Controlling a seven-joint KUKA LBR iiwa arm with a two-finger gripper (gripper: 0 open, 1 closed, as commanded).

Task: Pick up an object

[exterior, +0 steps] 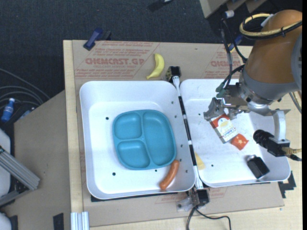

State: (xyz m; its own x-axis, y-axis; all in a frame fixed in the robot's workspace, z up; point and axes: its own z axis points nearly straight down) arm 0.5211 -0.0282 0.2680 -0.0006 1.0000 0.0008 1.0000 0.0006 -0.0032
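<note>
A dark carpeted floor surrounds a plywood bench (120, 56), with loose cables off at the left edge. On the bench's far strip lie a blue clip (92, 39) and a yellow toy banana (156, 66), both outside the bins.

The left bin (91, 104) holds a teal divided plate (144, 139) near its middle and a toy hot dog (169, 175) just beside the plate's near right corner, close to the bin wall.

Across the divider, the right bin (206, 171) holds a small pale piece (199, 164) near its left wall, then a red-and-white packet (224, 127), a small red block (239, 141) touching or just beside the packet's lower end, and a black block (257, 166) toward the near right corner.

The gripper (217, 110) hangs over the packet's upper end, the likeliest target. Its fingers look spread, with nothing visibly between them, so nothing is held yet.

The risks, as I judge them: the packet lies flat and looks thin, so the fingers may slide over it or press it into the bin floor rather than close on it. The gripper sits over one end, so an off-centre grasp may let the packet swing or slip out on lifting. The red block so close by may be nudged or caught along with it.
</note>
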